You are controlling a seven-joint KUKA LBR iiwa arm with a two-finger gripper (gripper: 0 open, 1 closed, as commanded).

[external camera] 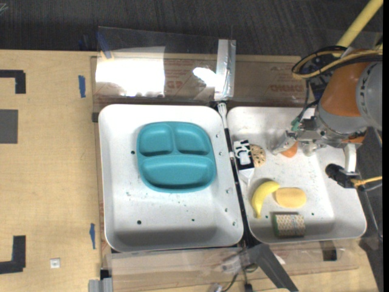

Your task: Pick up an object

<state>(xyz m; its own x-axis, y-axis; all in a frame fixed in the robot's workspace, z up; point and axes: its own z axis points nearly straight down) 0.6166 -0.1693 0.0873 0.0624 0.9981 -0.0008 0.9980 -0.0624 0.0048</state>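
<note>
- Grey and orange arm (349,96) reaching in from the right edge, wrist over the upper part of the right bin (346,224).
- Gripper (298,140) low over the upper middle of the right bin; cannot tell from this slant whether clenched or released.
- Small orange thing (290,150) just below and touching or nearly touching the gripper tip; too small to name, and not clearly between the fingers.
- Yellow banana (261,194) in the lower middle of the right bin, curved, long axis running from upper right down to lower left, lower tip pointing toward the bottom of the frame.
- Yellow-orange oval lump (290,197) just beside the banana on its right, long axis lying left to right.
- Greenish scrub sponge (288,224) right below the lump, near the bin's lower rim, long axis left to right.
- Black and white packet (243,154) and a speckled round piece (259,155) near the right bin's left wall.
- Teal divided plate (176,156) in the middle of the left bin (121,218), well apart from the gripper.
</note>
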